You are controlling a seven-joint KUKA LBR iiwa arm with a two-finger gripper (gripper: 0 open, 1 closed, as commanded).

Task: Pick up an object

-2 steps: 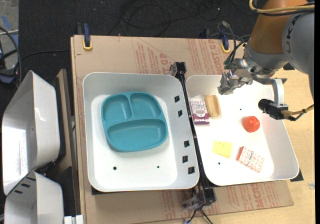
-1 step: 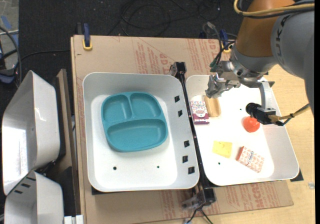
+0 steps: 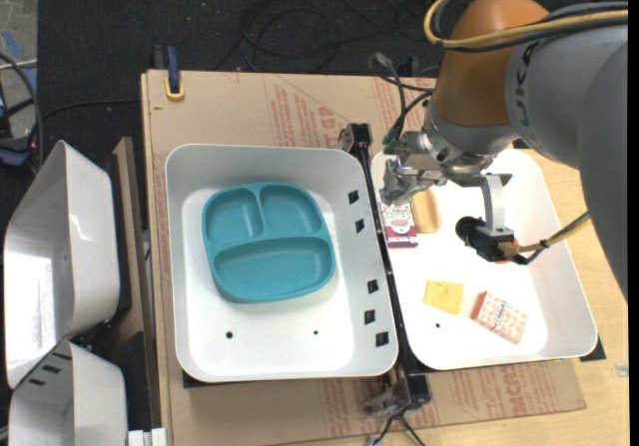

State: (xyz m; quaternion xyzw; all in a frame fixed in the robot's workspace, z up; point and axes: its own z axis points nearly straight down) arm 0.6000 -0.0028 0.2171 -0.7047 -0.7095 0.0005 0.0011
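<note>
claw (image 3: 407, 197) low in right bin (image 3: 559, 334), over tan block (image 3: 427, 213) and pink-white carton (image 3: 399, 224) | grip state: cannot tell | nothing visibly lifted | pick not yet done, grasp and lift left

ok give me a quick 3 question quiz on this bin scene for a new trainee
1. True or false: the teal divided plate lies in the left bin.
2. Multiple choice: which thing lies nearest the front edge of the right bin? A) the yellow square piece B) the patterned small box C) the tan cylinder
3. Fill in: the gripper hovers over the right bin's ____ side, by the pink-and-white packet.

Key
1. True.
2. B, the patterned small box.
3. Left, next to the wall between the bins.
</note>
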